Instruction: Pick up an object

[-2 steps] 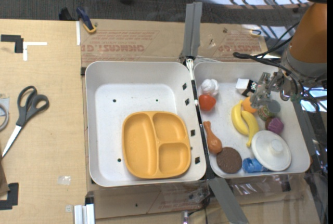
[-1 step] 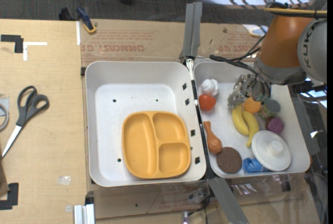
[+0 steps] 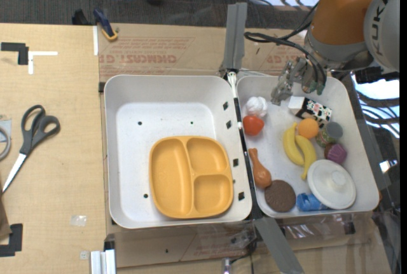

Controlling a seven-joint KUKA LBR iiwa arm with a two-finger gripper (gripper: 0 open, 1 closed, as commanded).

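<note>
The right bin [image 3: 356, 104] holds several toy items: a white garlic-like ball [image 3: 256, 105], a red tomato [image 3: 253, 125], a banana [image 3: 297, 147], an orange [image 3: 308, 128], a black-and-white spotted block [image 3: 316, 110], a drumstick [image 3: 259, 169], a brown cookie [image 3: 280, 196], a white lidded bowl [image 3: 331, 183], a blue piece [image 3: 309, 203] and a purple piece [image 3: 336, 152]. My gripper [image 3: 289, 83] hangs over the far part of this bin, above bare floor between the white ball and the spotted block. Its fingers look spread with nothing between them.
The left bin [image 3: 127, 139] carries a yellow divided plate [image 3: 191, 176]. Scissors [image 3: 28, 136] lie on the wooden bench at the left. A grey divider post [image 3: 234, 37] stands behind the bins' shared wall. Cables trail along the right side.
</note>
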